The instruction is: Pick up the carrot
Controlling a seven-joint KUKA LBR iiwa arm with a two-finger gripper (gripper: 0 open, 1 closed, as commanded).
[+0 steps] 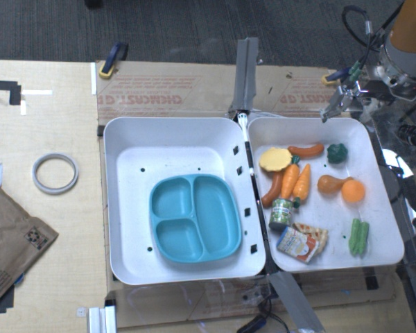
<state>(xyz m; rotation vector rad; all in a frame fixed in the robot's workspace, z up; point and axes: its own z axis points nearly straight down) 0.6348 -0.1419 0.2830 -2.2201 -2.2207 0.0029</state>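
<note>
2 carrots (296,182) touching, right bin (381,186)

tray (194,218) in left bin (125,207), carrot (290,181) in right bin (381,207)

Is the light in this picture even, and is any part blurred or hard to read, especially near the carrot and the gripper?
In the camera view the light is soft and even, with faint shadows under the bin walls. The carrot is sharp and clear of glare. The white right bin is bright yet keeps its detail. The gripper at the bin's far edge is small and slightly soft, so its fingers are hard to read.
</note>
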